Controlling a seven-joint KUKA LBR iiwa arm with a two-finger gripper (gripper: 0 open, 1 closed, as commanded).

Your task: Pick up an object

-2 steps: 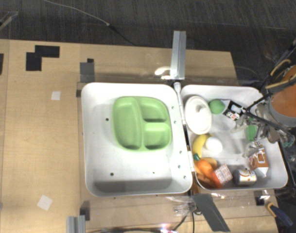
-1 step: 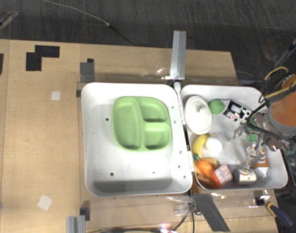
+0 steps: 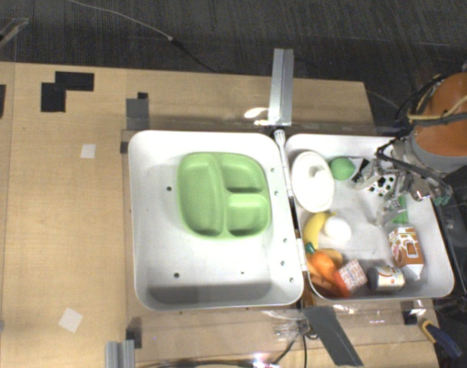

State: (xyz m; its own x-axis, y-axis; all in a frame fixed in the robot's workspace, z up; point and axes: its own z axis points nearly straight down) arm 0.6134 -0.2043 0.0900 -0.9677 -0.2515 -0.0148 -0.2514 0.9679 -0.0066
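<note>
My gripper [image 3: 383, 184] hangs over the far right part of the right bin [image 3: 440, 282], below the arm's orange band [image 3: 450, 113]. Just left of it lies a small green ball [image 3: 341, 168], and next to that a white round lid [image 3: 313, 179]. A yellow banana [image 3: 315, 228] and a white ball [image 3: 337, 230] sit mid-bin. Along the near side lie an orange fruit [image 3: 323, 265], a red packet [image 3: 353, 274], a small carton [image 3: 388, 279] and an orange-and-white box [image 3: 406, 247]. Nothing is visibly held.
The left bin [image 3: 152, 274] holds a green divided plate [image 3: 222, 194]. A metal post [image 3: 281, 87] stands behind the ridge where the two bins meet. Cables run around the arm at the right edge.
</note>
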